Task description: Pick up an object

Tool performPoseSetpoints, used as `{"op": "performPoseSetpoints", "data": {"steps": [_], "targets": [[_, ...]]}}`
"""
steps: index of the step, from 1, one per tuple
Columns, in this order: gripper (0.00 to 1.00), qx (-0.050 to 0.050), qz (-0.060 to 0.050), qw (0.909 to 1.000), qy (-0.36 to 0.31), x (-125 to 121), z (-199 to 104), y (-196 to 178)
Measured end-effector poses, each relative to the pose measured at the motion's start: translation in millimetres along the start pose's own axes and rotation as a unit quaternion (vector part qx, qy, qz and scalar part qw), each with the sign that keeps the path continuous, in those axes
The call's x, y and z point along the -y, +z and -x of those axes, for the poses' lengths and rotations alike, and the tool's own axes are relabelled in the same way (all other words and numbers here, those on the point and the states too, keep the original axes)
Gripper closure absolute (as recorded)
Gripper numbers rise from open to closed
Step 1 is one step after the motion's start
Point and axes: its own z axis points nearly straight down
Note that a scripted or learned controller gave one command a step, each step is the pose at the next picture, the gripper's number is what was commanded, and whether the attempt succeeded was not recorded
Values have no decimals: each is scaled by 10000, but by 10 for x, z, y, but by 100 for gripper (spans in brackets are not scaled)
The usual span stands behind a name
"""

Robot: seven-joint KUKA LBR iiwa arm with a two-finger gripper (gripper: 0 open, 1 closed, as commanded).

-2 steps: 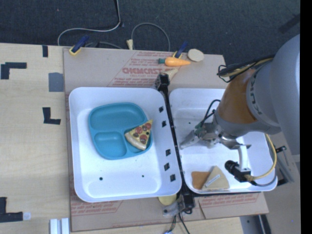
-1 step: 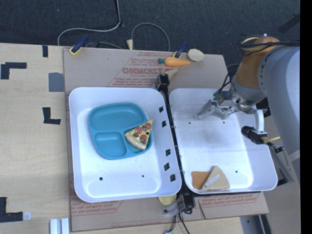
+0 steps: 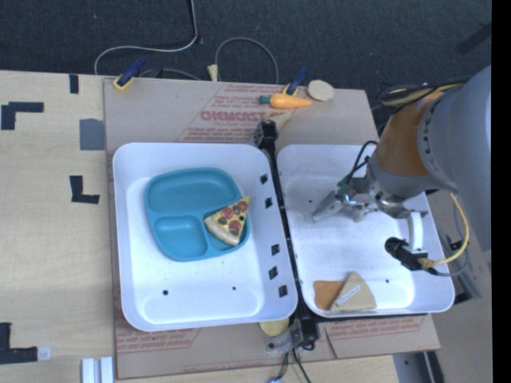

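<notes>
Camera view — cardboard-topped bench (image 3: 239,118), dark carpet (image 3: 335,22)

Two white bins sat there, left (image 3: 132,294) and right (image 3: 431,298). One blue plate (image 3: 180,214), one pizza slice (image 3: 229,221), one sandwich wedge (image 3: 345,294), and one carrot (image 3: 289,100) lay up top.

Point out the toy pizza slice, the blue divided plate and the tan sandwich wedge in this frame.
toy pizza slice (image 3: 229,220): camera view, middle of its topped face.
blue divided plate (image 3: 184,194): camera view, bare upper compartment.
tan sandwich wedge (image 3: 345,294): camera view, centre of its top.
</notes>
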Motion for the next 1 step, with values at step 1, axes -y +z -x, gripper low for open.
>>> {"op": "performPoseSetpoints", "data": {"steps": [1], "targets": [[0,-18,-7,10000,-27,-645,-473,23]]}}
